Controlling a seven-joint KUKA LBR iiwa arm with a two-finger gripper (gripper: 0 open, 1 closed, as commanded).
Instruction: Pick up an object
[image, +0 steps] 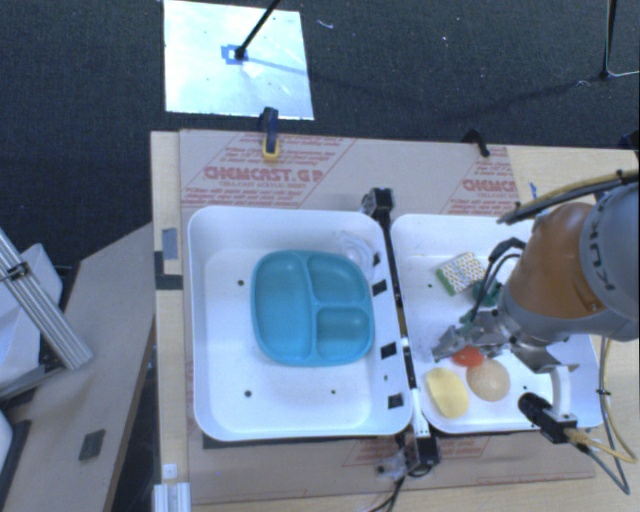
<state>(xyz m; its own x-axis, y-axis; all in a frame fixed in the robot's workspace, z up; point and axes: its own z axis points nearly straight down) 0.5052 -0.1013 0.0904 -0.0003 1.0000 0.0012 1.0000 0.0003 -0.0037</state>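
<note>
Near edge, right bin: a yellow lump (447, 392) lies by the front wall, with a pale round piece (489, 380) just beside it on the arm's side.
Red piece: a small red-orange piece (467, 356) sits on the bin floor right behind those two. It is the object closest to me, touching or almost touching my tip.
My gripper (462, 342): low over the right bin (420, 300), right above the red piece, reaching in from the right of the view.
My grip: I cannot tell from this angle how wide it is, or whether anything is in it.
Behind me: a green thing (490, 293) shows close by my wrist, partly hidden.
Farther back: a checkered block (460, 271) lies tilted, apart from the rest.
Left bin (225, 330): a blue divided plate (310, 308) lies flat near its middle.
Far corner, left bin: something clear (352, 246), too faint to name.
Beyond the bins: printed cardboard (330, 165) covers the bench, pinned at its far edge by a yellow clamp (270, 148).
</note>
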